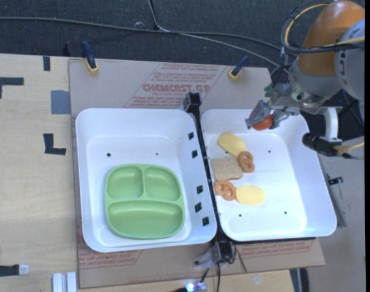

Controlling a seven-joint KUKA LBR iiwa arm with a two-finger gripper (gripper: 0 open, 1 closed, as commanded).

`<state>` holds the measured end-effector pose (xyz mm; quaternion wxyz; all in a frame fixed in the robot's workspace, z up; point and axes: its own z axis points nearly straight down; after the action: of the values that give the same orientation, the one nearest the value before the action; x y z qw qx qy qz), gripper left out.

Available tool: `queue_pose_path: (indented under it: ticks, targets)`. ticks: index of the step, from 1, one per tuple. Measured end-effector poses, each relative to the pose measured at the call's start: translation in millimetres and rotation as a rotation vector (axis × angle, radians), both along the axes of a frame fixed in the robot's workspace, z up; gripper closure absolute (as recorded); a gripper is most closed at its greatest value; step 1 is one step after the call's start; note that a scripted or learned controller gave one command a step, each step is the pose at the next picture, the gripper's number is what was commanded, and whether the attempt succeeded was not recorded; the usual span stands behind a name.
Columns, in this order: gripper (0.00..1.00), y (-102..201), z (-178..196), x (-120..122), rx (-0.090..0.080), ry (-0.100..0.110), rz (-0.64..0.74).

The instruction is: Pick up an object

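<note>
Premises present as a robotics laboratory or test cell. Evidence: an industrial arm [331, 47] at the frame's right; two white bins [87, 132] on a cardboard sheet [167, 84] clamped [89, 61] to a wooden bench [27, 181]; loose cables [173, 32] across dark flooring along the top; black tape marks [5, 85] at left.

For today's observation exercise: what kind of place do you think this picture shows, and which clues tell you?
Probably a robotics lab test bench: a robot arm's gripper over two white bins, toy food pieces, loose cables.
</note>
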<state>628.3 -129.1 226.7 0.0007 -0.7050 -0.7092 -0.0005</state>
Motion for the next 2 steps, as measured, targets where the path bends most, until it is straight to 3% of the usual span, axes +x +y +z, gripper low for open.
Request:
queue_pose_path:
  ticks: [2]
  targets:
    - [1.00, 99, 1, -26, 0.000, 0.000, 0.001]
